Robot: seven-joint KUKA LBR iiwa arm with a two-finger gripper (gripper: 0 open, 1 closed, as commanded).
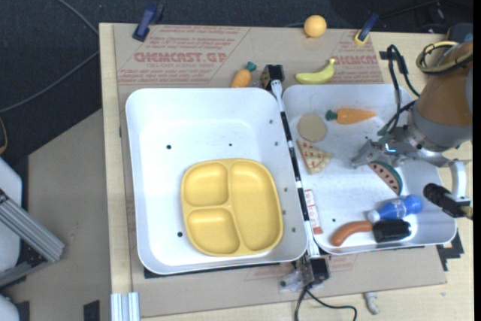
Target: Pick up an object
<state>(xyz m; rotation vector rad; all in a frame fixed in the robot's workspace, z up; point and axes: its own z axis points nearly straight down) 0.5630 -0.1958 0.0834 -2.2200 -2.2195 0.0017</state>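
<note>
Watermelon slice (388,175) just beside pincer (373,154), lower right, untouched.

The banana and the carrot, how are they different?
The banana is yellow and curved; the carrot is orange and straight with a small green top. The banana lies on the brown board behind the bins, while the carrot lies inside the right bin, near its back edge. Both are small toy foods lying flat, far from the gripper.
</note>
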